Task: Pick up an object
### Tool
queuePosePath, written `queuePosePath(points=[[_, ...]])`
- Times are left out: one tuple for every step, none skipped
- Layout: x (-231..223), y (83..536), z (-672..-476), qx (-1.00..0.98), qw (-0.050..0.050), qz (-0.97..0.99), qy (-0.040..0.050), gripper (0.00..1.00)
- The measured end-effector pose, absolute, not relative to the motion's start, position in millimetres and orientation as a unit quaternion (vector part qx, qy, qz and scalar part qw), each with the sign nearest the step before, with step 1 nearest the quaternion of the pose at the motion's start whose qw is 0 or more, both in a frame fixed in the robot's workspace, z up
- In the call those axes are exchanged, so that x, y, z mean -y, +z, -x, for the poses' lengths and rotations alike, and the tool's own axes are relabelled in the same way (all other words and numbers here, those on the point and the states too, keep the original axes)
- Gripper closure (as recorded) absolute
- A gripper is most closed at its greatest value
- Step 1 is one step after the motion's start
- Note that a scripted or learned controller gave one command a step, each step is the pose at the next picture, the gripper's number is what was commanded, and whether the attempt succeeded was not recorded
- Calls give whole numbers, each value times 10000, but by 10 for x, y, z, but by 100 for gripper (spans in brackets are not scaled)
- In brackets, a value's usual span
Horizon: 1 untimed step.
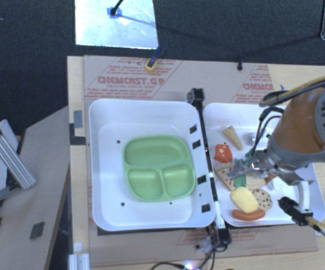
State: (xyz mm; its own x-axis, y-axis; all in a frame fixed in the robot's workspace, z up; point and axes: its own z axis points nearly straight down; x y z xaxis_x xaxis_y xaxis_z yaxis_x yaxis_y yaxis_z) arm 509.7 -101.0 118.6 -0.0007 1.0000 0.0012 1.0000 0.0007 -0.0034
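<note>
Green divided plate [156, 174] lies in the left bin [103, 151]. In the right bin [314, 204], the pincer [242, 166] hangs low over clustered toy food; whether it is apart or together cannot be told. The yellow lemon [241, 196], just beside it, looks light, rigid and smooth; grasping across its narrow middle seems best.

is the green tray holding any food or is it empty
Empty. All three compartments of the green tray show bare green; the toy food lies in the right bin.
</note>
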Motion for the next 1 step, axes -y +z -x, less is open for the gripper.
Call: queuePosePath(points=[[1036,921,-5145,7067,-55,7075,-33,0]])
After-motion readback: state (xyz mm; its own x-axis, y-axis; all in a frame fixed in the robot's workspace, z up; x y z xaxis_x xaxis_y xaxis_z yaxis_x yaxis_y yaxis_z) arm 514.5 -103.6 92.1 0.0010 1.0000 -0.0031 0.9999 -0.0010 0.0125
